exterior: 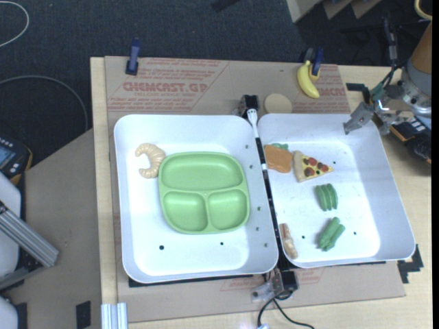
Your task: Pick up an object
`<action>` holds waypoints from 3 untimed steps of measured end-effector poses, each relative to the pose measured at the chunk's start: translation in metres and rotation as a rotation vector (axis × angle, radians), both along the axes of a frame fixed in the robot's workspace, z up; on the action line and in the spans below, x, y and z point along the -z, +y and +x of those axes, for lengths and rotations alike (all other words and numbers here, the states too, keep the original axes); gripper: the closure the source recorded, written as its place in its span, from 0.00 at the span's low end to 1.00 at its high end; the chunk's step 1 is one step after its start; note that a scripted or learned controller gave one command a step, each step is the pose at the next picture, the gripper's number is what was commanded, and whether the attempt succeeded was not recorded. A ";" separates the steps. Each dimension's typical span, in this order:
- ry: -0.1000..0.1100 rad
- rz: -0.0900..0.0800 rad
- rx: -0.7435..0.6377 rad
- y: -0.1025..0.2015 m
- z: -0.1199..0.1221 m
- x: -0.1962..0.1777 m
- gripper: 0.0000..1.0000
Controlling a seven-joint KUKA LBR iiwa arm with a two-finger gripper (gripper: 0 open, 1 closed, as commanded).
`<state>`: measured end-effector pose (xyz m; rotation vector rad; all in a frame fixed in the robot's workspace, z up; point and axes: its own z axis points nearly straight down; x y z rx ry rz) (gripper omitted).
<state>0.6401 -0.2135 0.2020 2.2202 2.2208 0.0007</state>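
A pale wooden desk (418,184) stands on dark blue-grey carpet (62,40), topped with a brown cardboard sheet (171,81) printed in red lettering and held at its far edge by blue clamps (133,57). A thin white cable (20,19) loops over the carpet at left, near an aluminium rail (27,238).

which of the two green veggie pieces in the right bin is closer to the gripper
The upper green piece, just below the pizza slice, lies closer to the gripper. The other green piece sits further down, near the bin's front edge.
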 end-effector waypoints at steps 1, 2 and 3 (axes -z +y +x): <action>0.012 0.006 0.002 0.023 -0.060 0.123 0.00; 0.004 0.004 0.001 0.058 -0.121 0.060 0.00; 0.008 0.004 0.002 0.066 -0.152 0.121 0.00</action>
